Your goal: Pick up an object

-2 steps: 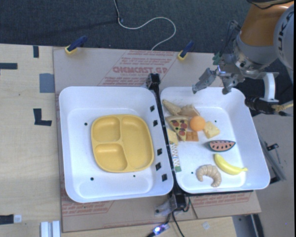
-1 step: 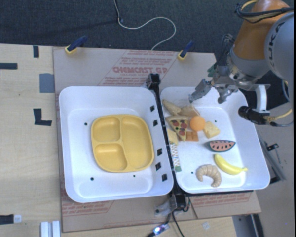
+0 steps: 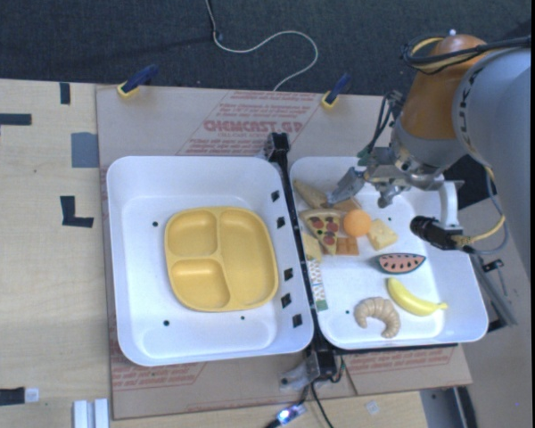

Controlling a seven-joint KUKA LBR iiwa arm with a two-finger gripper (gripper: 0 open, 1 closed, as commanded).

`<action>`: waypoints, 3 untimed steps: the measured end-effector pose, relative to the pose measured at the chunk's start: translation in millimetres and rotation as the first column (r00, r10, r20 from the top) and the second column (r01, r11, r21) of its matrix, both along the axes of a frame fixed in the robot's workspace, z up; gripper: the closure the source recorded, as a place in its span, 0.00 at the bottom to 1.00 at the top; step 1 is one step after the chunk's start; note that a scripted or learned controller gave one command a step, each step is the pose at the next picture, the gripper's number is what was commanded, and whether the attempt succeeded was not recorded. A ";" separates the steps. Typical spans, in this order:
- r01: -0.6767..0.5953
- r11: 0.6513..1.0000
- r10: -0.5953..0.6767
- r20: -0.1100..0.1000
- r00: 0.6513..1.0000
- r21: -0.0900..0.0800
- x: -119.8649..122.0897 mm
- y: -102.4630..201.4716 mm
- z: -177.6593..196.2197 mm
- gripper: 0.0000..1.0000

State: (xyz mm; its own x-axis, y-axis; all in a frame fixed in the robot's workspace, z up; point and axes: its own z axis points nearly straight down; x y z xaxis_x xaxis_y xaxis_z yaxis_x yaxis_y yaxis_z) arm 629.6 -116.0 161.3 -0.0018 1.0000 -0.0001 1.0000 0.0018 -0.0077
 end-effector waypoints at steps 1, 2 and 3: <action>0.000 1.000 0.000 0.001 1.000 0.000 4.7 8.7 -52.5 0.00; 0.001 1.000 -0.001 0.011 1.000 0.000 6.5 9.6 -75.0 0.00; -0.001 1.000 0.001 0.022 1.000 -0.001 9.8 10.1 -59.6 1.00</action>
